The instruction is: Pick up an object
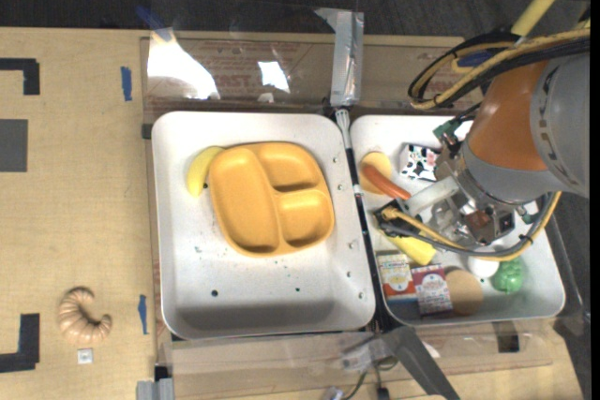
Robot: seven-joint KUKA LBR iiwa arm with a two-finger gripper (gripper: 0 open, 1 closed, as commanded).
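My gripper (462, 222) is low over the middle of the right bin (555, 288), hanging from the grey arm with its orange band. Under and around it lie several small things: an orange carrot-like piece (382, 176) at the left, a black-and-white spotted item (419, 162) at the back, a yellow piece (411, 246) just left of the gripper, a small printed box (412, 281), a tan egg-shaped thing (465, 288) and a green toy (509, 276) at the front. The wrist hides the bin's middle.
The left bin (187, 286) holds a yellow divided plate (270, 197) with a banana (198, 169) poking out at its left edge. A croissant-like toy (84, 315) lies on the bench at the far left. Clear plastic sheets stand behind the bins.
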